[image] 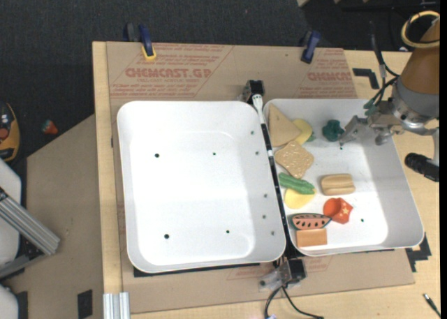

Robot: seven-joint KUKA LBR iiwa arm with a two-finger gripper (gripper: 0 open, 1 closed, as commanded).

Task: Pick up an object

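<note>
Our end effector (355, 131) hangs just beside the teal toy (332, 129); we cannot tell its spread, so it may nudge the toy away.

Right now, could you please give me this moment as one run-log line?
hand: over right bin, upper part | nearest: small green toy | held: nothing seen | left bin: white

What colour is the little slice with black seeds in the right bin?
The watermelon slice is red with a green rind, seen in the camera view.

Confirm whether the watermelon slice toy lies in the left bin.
No, the watermelon slice lies in the right bin, near its front edge.
</note>
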